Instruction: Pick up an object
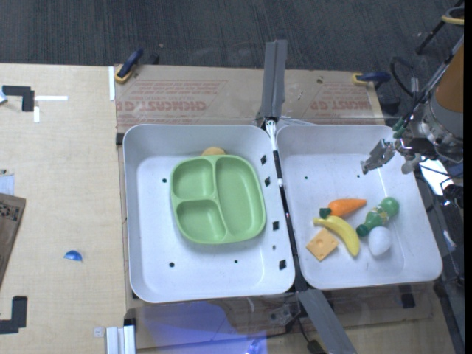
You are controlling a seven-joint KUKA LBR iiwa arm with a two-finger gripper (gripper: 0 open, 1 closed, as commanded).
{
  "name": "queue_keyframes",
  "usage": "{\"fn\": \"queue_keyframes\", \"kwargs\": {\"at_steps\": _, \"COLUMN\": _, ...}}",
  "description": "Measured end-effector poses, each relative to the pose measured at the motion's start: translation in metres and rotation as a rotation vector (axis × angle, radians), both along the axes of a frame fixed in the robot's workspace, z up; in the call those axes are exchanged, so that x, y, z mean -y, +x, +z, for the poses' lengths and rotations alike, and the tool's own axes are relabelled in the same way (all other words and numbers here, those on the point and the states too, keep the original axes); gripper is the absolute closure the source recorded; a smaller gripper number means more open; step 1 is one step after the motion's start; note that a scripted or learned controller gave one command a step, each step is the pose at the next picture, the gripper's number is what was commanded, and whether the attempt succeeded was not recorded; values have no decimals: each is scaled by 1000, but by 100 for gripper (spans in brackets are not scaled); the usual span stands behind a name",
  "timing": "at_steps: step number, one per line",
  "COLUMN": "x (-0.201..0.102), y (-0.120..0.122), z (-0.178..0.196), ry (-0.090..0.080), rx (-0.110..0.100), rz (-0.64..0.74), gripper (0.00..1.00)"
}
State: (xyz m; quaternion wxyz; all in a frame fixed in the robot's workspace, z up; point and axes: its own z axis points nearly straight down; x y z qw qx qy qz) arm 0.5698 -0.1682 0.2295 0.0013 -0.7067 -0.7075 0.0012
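The right bin (317,168) holds a small cluster of toy food near its front. There is an orange carrot (346,206), a yellow banana (341,234), a tan cheese wedge (322,246), a green bottle (379,216) and a white egg (379,241). My gripper (387,164) hangs over the back right part of that bin, above and behind the cluster, apart from all of it. Its fingers stand open with nothing between them.
In the left bin (147,257) lies a green divided plate (218,198), with a small yellow thing (214,151) peeking out behind its far rim. A grey divider post (273,80) rises between the bins at the back. Cables hang at the far right.
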Motion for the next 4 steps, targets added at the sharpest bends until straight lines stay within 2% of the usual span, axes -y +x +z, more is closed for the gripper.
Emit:
{"fn": "queue_keyframes", "kwargs": {"at_steps": 1, "x": -28, "y": -8, "z": -129, "ry": -1, "rx": 3, "rz": 80, "gripper": 0}}
{"fn": "queue_keyframes", "kwargs": {"at_steps": 2, "x": -63, "y": -73, "z": -139, "ry": 1, "rx": 1, "rz": 98, "gripper": 0}}
{"fn": "queue_keyframes", "kwargs": {"at_steps": 3, "x": -41, "y": -92, "z": -138, "ry": 1, "rx": 3, "rz": 380, "gripper": 0}}
{"fn": "queue_keyframes", "kwargs": {"at_steps": 4, "x": -40, "y": -91, "z": -130, "ry": 1, "rx": 5, "rz": 376, "gripper": 100}}
